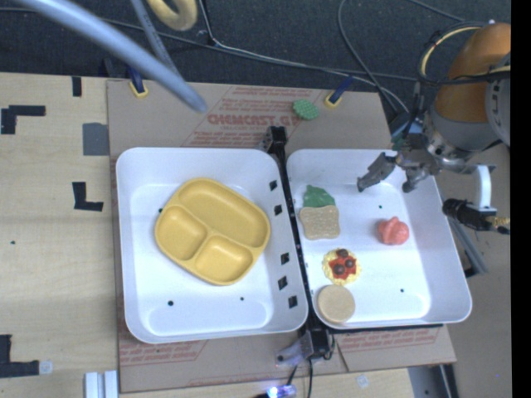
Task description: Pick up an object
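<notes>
On my feed, the left shallow white bin holds a yellow plastic divided plate with three compartments, lying flat near the bin's middle. Behind the bins, on the brown cardboard sheet under them, I see a small green knobbly toy piece lying by itself, outside both bins.

The right shallow white bin carries the things I could pick. Along its left side, from back to front: a green leafy toy piece touching a tan square toy slice of bread, then a round yellow toy piece with red and dark toppings, then a plain round tan disc just in front of it. Well apart from these, toward the right wall, lies a red rounded toy fruit.

The grey two-finger gripper hangs over the right bin's back right corner, its fingers spread apart with nothing between them. The red fruit lies near it, toward the front.
</notes>
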Robot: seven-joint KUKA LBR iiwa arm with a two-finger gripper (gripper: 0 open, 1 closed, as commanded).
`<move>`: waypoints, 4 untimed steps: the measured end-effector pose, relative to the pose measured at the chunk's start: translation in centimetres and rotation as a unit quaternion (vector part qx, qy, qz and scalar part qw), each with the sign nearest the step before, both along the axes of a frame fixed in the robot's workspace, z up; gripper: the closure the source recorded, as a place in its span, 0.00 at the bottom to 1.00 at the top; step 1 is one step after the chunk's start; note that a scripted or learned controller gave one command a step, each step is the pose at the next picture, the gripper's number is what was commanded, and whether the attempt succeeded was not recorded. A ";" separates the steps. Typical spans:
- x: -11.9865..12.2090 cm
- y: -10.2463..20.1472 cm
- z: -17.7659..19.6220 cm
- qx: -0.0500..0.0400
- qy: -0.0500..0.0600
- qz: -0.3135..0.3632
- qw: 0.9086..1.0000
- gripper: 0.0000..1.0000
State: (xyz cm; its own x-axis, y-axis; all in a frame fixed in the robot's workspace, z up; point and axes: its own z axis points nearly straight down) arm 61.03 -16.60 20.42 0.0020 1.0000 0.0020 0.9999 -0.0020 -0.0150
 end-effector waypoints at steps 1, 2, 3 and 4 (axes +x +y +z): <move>0.3 0.0 0.8 -0.001 -0.007 0.002 1.000 0.00; 1.1 0.2 -5.1 -0.001 -0.005 0.002 1.000 0.00; 0.7 0.2 -9.5 -0.001 -0.005 0.002 1.000 0.00; 0.8 0.1 -11.8 -0.002 -0.008 0.002 1.000 0.00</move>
State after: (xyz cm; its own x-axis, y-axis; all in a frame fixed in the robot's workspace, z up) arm 61.80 -16.45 8.64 -0.0013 1.0000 -0.0023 1.0000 0.0013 0.0013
